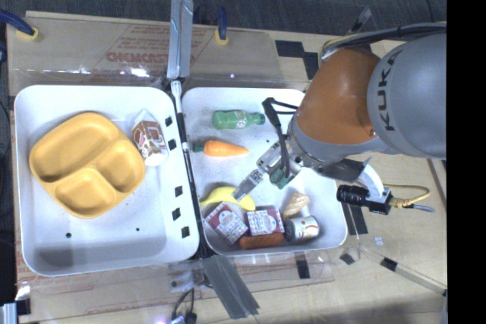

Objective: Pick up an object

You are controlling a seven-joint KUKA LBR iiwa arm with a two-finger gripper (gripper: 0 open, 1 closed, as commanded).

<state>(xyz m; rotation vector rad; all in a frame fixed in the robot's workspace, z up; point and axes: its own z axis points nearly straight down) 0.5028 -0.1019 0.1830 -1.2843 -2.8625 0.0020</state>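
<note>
My gripper hangs low over the middle of the right bin, its tip pointing down-left. Just below and left of that tip lies a yellow banana. An orange carrot lies above the gripper's left side, and a green bottle rests near the bin's back wall. Along the front wall sit two red-and-white packets, a small can and a beige lump. I see nothing gripped.
The left bin holds a yellow divided plate and a brown-and-white packet against the divider. A reddish sausage-shaped item lies along the right bin's front wall. The arm's bulk covers the right bin's right side.
</note>
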